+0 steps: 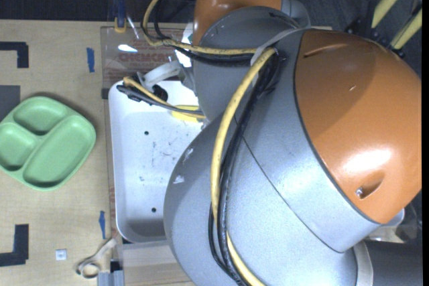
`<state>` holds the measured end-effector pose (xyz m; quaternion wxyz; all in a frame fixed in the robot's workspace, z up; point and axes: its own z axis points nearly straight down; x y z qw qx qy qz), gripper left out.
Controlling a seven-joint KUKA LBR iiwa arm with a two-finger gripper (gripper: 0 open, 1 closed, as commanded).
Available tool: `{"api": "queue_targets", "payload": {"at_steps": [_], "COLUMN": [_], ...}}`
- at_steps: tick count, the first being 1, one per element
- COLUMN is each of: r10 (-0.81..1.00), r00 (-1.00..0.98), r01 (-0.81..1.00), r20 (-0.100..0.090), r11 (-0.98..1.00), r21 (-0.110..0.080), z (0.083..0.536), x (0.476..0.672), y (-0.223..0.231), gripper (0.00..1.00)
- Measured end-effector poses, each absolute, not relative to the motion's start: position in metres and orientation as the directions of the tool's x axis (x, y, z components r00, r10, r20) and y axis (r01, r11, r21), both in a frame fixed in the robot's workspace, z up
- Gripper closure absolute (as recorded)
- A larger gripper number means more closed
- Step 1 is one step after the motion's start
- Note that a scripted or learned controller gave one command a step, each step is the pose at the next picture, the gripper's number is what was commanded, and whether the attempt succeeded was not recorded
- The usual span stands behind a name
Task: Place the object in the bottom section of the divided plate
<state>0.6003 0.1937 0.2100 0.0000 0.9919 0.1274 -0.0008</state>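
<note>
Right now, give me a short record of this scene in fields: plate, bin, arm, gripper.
plate: green divided plate on the wooden bench, left of the bin, nothing in its three sections
bin: white bin, partly covered by the arm
arm: grey and orange arm reaching in from the right over the bin
gripper: hidden under the arm, state cannot be told
object: none identifiable

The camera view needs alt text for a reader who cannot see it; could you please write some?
A grey and orange robot arm dominates the right and centre, leaning over a shallow white bin and hiding much of it. To the left, a green divided plate with three sections sits on the wooden bench, apart from the bin.
</note>
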Motion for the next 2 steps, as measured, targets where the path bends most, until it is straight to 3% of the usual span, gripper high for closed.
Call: {"api": "queue_targets", "payload": {"at_steps": [1,2], "r10": [0.253,0.362], "r00": [0.967,0.932], "r01": [0.253,0.362], "r20": [-0.002,-0.004], "r11": [-0.967,-0.932], "r21": [0.0,-0.001], "z": [0.21,0.104], "x": [0.6,0.629], "y": [0.194,0.226], "gripper": [0.0,0.0]}}
